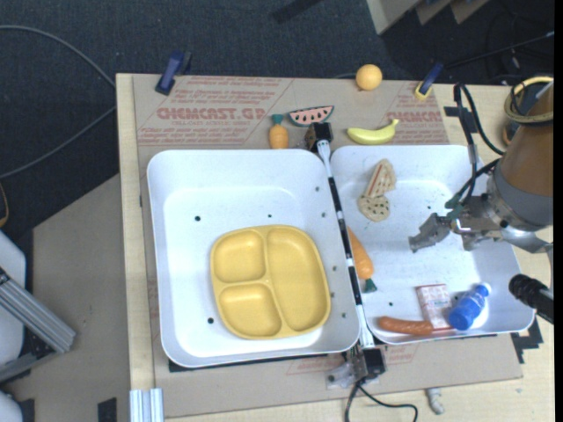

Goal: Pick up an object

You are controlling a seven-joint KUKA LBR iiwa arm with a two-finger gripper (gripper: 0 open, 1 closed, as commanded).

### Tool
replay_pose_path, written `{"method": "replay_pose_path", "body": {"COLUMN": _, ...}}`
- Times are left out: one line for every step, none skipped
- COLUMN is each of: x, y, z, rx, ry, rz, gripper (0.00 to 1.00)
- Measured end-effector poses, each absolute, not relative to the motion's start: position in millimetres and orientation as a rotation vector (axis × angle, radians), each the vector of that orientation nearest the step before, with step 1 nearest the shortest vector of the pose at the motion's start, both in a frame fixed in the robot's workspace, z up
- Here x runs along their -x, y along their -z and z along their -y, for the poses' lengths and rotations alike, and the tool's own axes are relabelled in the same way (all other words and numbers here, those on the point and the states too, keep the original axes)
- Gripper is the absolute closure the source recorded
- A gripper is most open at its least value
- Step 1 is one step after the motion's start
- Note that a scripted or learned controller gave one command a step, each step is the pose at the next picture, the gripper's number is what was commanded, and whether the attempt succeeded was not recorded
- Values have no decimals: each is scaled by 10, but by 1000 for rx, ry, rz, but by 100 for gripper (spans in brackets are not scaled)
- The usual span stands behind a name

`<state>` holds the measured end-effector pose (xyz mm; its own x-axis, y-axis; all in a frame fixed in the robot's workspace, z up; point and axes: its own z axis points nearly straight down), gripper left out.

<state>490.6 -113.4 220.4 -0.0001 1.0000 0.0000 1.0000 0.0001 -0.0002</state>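
Right bin [413, 170]: sandwich [381, 181]; cookie [373, 207]; carrot [360, 255]; sausage [405, 326]; bottle [468, 307].

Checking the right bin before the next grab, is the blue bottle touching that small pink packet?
Touching. In the camera view the blue bottle lies against the pink packet's right edge, with no white bin floor visible between them.

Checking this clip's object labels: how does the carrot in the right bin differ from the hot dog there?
The carrot is orange with a green tip; the hot dog is reddish-brown throughout. The carrot lies along the right bin's left wall, pointing up and down the view; the hot dog lies along the near wall, running crosswise. The carrot tapers; the hot dog keeps an even thickness. Both are long toy foods lying flat, apart from the claw.
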Motion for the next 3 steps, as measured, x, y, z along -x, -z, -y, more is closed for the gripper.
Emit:
{"method": "replay_pose_path", "body": {"x": -5582, "y": -1056, "z": 1067, "rx": 2220, "ry": -2, "rz": 2220, "gripper": 0}}
{"method": "replay_pose_path", "body": {"x": -5955, "y": -842, "z": 903, "rx": 2221, "ry": 2, "rz": 2223, "gripper": 0}}
{"method": "replay_pose_path", "body": {"x": -6546, "y": -851, "z": 1032, "rx": 2221, "ry": 1, "rz": 2224, "gripper": 0}}
